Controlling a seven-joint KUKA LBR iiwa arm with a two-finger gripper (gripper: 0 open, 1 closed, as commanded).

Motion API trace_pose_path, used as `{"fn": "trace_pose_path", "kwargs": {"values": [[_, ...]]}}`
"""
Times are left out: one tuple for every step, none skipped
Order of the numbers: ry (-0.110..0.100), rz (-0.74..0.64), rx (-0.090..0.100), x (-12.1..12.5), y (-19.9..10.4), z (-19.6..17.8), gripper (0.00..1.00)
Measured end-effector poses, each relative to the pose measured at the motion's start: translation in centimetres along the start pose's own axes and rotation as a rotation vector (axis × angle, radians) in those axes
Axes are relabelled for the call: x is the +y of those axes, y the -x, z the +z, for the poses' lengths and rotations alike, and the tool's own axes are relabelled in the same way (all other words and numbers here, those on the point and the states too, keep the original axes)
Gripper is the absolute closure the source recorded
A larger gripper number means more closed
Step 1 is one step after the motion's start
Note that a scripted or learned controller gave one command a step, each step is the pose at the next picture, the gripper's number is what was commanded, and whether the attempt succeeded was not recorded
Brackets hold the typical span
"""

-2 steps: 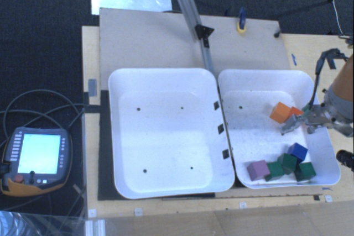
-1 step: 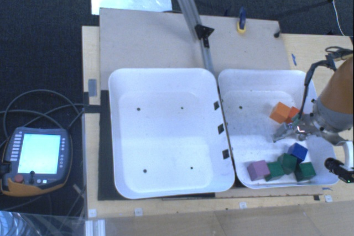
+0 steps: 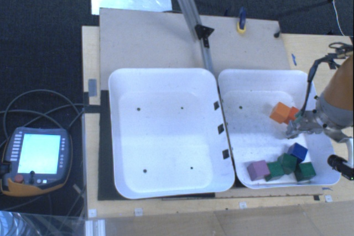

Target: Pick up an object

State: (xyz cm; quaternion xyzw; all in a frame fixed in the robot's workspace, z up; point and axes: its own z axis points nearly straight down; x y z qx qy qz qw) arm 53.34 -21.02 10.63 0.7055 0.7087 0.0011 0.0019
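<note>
Two white bins sit side by side on the bench (image 3: 166, 36). Left bin (image 3: 166, 130) lies bare. Right bin (image 3: 249, 96) contains an orange block (image 3: 283, 113) mid-right; a purple block (image 3: 257, 169), green blocks (image 3: 287, 166) and a blue block (image 3: 297, 151) cluster at the near right corner. Gripper (image 3: 296, 125) hovers just beside the orange block; finger spread cannot be determined. A teach pendant (image 3: 36, 160) rests on dark carpet, left.

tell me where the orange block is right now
The orange block lies in the right bin, toward its right side, just left of the gripper and above the cluster of blue block and green blocks.
</note>
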Motion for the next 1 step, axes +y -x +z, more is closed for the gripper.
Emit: {"fn": "trace_pose_path", "kwargs": {"values": [[0.004, 0.000, -0.002, 0.51, 0.36, -6.39, 1.00]]}}
